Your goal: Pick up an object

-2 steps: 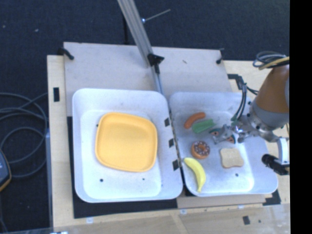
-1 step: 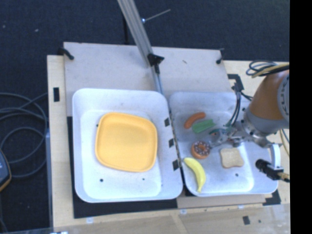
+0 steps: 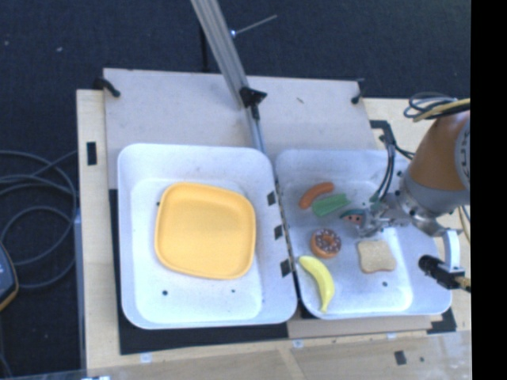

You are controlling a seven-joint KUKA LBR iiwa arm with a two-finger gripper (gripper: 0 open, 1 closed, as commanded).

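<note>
Gripper point(image 3: 366, 218) hangs low in the right bin point(image 3: 348, 163), its opening something I cannot tell, just above the bread slice point(image 3: 375, 256) and right of the doughnut point(image 3: 325, 243), so I judge I'm mid-approach, needing a descent next.

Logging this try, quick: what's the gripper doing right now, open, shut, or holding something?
Gripper: low in the right bin, just above the toast; cannot be told whether it holds anything.
</note>
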